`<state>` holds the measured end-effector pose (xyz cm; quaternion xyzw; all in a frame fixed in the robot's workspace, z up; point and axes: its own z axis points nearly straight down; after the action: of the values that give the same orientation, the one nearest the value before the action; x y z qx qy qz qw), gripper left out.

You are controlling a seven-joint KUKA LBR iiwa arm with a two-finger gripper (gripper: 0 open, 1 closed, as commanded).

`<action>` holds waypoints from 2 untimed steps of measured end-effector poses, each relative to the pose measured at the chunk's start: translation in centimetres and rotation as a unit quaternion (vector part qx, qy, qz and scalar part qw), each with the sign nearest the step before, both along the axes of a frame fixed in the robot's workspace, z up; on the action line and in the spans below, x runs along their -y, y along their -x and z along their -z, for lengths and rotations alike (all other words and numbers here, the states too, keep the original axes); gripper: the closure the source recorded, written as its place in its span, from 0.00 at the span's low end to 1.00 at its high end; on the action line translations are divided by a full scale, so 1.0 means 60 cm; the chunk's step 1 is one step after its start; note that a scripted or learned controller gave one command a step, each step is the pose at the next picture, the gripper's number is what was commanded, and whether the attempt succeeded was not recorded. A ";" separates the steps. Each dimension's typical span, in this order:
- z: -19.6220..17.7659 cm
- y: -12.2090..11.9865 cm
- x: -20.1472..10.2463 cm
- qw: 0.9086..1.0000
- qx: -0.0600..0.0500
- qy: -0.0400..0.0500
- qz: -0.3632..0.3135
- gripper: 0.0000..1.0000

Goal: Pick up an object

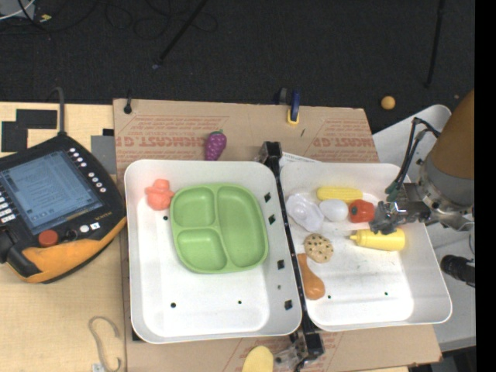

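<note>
Gripper (384, 222) of mine, jaw state indiscernible, hovers over the yellow mustard bottle (380, 241) beside the tomato (361, 211); I should descend centred across its body.

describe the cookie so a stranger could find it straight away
Look in the right bin, toward its left side. The cookie lies below the clear plastic piece and above the orange-brown item. It alone is round, flat, tan and dark-speckled.

Two bins side by side
Divided tray (218, 229) lies in left bin (155, 308); cookie (318, 247) in right bin (418, 301), at the tray's three o'clock.
</note>
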<state>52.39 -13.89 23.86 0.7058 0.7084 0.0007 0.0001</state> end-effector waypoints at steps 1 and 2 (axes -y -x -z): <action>0.025 -0.076 -0.049 1.000 -0.001 0.000 0.001 1.00; 0.006 -0.149 -0.089 1.000 0.000 0.000 0.001 1.00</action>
<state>61.33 -8.56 23.49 0.7062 0.7080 0.0009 0.0004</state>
